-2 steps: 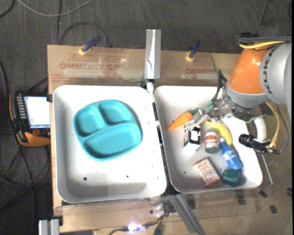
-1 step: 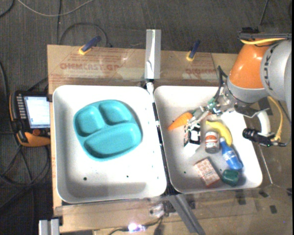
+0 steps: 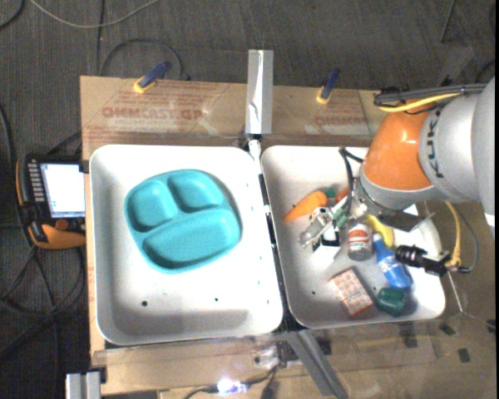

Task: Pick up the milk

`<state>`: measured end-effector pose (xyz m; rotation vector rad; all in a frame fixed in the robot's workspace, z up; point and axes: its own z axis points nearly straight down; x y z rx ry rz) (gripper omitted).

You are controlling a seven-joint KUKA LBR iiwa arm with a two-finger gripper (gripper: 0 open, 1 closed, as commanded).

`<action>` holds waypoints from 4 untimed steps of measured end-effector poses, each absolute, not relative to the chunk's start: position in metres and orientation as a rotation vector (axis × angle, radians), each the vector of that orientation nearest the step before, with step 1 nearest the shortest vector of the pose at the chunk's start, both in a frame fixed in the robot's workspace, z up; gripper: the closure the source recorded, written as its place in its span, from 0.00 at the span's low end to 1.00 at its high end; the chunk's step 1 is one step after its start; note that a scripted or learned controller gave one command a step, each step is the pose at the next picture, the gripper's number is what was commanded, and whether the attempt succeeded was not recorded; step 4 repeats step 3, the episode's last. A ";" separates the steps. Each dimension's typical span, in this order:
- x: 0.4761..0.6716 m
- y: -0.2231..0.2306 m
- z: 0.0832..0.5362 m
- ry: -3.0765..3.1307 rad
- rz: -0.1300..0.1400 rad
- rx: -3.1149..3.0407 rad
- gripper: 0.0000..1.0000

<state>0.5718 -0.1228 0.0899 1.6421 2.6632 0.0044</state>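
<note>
The tool [image 3: 323, 225] sits low in the right bin [image 3: 295, 302], near its middle, with the arm [image 3: 416, 152] and its orange band looming over the bin's upper right part. Whether its grip is wide or narrow cannot be told from this angle; nothing is clearly seen held in it.

No item in the bin reads plainly as milk. The likeliest candidate is the small white bottle with a red label [image 3: 359, 243], just right of the tool, but this is a guess.

The main risk is a wrong or empty grab. The things are crowded: a carrot [image 3: 304, 206] lies just above the tool, a blue bottle [image 3: 392, 269] and a yellow piece [image 3: 381, 231] press against the white bottle, a patterned box [image 3: 350, 293] and a dark green object [image 3: 392, 299] lie below. A closing grip could catch a neighbour or shove the bottle aside.

The left bin [image 3: 108, 306] holds a turquoise divided plate [image 3: 184, 219], well apart. A handheld pendant [image 3: 51, 198] lies left of the counter [image 3: 175, 110].
</note>
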 end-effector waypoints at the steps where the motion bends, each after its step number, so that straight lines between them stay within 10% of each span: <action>1: 0.574 -0.122 0.100 2.661 0.013 1.641 1.00; 2: 0.608 -0.041 0.183 2.579 -0.002 1.795 1.00; 4: 0.572 -0.021 0.245 2.475 -0.005 1.936 1.00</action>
